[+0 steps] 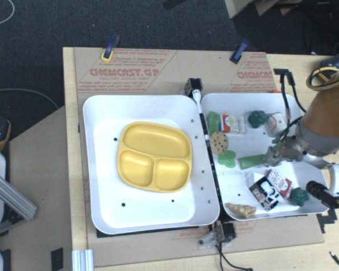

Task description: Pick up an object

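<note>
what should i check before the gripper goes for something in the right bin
1. Gripper over the right bin: ok.
2. A target close by, the green stick just left of it: ok.
3. Nothing between the fingers already: cannot tell.
4. Room around the stick: not ok, a green block lies close on its left.
5. Yellow tray in the left bin, out of the way: ok.

A yellow divided tray (155, 164) lay in the white left bin (101, 151); the cookie (218, 143) was tan, dark-spotted.
</note>
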`<state>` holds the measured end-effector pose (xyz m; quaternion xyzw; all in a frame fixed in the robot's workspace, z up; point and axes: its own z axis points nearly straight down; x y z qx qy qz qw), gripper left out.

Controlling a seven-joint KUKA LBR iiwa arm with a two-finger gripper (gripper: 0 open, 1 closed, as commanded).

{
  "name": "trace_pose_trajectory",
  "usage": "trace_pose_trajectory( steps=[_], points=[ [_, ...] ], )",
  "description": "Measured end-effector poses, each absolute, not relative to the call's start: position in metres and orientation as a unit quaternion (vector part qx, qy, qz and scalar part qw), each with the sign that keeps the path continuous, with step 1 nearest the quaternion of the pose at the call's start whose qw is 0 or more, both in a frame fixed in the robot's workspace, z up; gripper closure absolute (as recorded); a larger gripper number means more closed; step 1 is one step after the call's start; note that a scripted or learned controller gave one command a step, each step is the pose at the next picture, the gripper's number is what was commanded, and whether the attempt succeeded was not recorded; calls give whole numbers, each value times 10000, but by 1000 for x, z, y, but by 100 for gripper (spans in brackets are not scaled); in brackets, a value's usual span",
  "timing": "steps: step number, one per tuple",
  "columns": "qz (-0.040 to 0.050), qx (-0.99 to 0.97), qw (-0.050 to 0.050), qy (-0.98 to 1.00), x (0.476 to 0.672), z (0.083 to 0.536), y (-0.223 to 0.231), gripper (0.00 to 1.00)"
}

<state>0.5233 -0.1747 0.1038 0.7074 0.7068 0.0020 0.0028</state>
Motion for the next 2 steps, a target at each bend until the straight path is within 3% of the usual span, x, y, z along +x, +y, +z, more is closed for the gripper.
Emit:
trace_pose_trajectory(
  steps=[2],
  points=[
    [10,7068,29,7074,514,207,-176,100]
  ],
)
